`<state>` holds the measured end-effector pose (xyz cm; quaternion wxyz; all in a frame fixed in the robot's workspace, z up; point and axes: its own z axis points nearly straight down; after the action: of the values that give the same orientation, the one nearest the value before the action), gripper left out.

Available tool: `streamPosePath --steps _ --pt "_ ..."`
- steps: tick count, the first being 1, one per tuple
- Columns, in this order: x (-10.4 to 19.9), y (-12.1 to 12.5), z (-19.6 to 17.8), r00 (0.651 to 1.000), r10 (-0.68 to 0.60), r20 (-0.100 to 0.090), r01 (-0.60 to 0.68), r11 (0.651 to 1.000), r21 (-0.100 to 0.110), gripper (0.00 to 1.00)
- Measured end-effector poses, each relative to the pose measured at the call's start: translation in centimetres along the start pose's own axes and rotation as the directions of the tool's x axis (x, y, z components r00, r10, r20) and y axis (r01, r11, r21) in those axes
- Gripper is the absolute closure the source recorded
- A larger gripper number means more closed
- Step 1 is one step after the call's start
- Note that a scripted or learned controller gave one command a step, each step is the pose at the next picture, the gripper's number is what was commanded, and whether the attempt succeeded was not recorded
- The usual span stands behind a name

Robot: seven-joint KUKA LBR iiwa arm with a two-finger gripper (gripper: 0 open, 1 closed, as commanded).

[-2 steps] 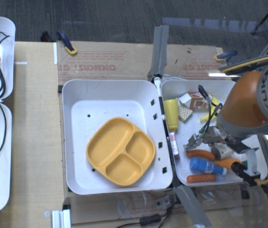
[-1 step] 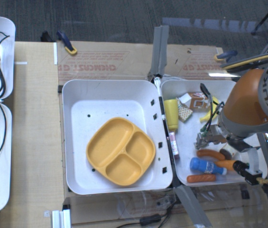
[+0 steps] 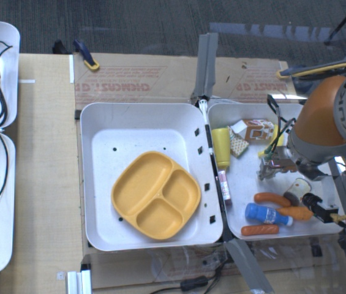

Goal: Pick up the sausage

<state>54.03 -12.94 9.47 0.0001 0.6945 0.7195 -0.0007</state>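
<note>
a grey arm with an orange band is seen reaching in from the right over the right-hand white bin (image 3: 237, 182), its gripper (image 3: 270, 167) poised low above the bin floor near the middle of that compartment. nothing is seen held by the tool, and how it is set cannot be told from this angle. the sausage (image 3: 260, 229), a reddish-orange link, is shown lying flat near the front edge of the right bin, well apart from the gripper and just in front of a blue bottle (image 3: 267, 214) laid on its side. a second orange link (image 3: 272, 198) is seen just behind the bottle, and an orange carrot-shaped piece (image 3: 295, 212) is found beside the bottle's cap end. along the bin's left wall a yellow bottle (image 3: 221, 147) is laid lengthwise, with a slim marker-like tube (image 3: 224, 185) in line below it. a small printed carton (image 3: 255, 130) is lodged in the back of the bin. in the left-hand bin (image 3: 99, 164), a yellow three-compartment plate (image 3: 155, 195) is set at a slant. brown cardboard (image 3: 136, 78) is spread behind both bins.
</note>
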Motion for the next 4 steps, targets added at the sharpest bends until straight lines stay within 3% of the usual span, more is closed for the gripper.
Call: streamPosePath --steps 1,2,3,4 --pt "0.0 0.0 0.0 1.0 0.001 0.0 -0.001 1.0 0.0 0.0" --pt "-4.6 -5.0 0.4 1.0 -0.01 -0.001 0.01 1.0 0.002 0.0" --pt "-6.6 -6.5 0.3 0.928 -0.372 -0.001 0.372 0.928 -0.002 0.0" --pt "-1.5 -6.2 0.3 0.799 -0.601 0.001 0.601 0.799 -0.003 0.0"
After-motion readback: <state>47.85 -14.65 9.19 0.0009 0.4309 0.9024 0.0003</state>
